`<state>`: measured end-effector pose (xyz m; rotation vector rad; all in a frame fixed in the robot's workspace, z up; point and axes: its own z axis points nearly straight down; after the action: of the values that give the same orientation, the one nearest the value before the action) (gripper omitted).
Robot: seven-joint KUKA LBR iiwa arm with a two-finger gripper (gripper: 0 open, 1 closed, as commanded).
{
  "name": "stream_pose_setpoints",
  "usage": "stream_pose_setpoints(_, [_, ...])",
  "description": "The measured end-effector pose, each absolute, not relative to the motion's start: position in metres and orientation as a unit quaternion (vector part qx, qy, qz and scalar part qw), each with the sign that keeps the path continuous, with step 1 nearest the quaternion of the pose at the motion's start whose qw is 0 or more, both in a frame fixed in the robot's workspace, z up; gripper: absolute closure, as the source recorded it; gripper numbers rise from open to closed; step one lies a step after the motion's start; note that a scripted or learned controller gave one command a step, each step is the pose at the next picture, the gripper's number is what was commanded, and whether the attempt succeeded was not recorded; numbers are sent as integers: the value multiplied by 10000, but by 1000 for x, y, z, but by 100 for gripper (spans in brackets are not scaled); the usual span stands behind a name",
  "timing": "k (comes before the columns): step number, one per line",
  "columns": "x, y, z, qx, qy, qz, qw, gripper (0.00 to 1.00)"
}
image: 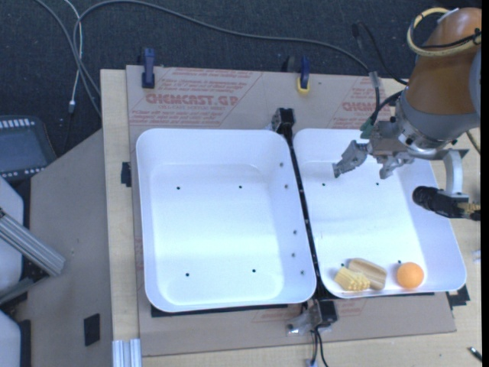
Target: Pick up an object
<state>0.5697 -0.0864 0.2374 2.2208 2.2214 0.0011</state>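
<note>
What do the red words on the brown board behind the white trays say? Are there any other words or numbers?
"CHEMCAST GP": my best reading of the large red print on the brown board, behind the left bin. It is blurred, so some letters may be wrong.
Smaller red lines above and below it: too small to read.
Red print on the board behind the right bin: blurred and partly hidden by the arm, unreadable.
I can read no numbers or other labels.

Grey arm (435, 113), orange band, yellow cable loop, metal pincer (365, 163).

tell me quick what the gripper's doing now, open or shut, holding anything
Gripper: open, holding nothing, above the right bin.
</note>
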Motion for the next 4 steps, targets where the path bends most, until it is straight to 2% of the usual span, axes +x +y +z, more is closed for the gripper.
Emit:
stream_pose_setpoints(2, [652, -50, 234, 7064, 7079, 2, -2, 0])
stream_pose_setpoints(3, [610, -112, 178, 7088, 7054, -17, -16, 0])
stream_pose_setpoints(4, [580, -171, 147, 7090, 7052, -11, -10, 0])
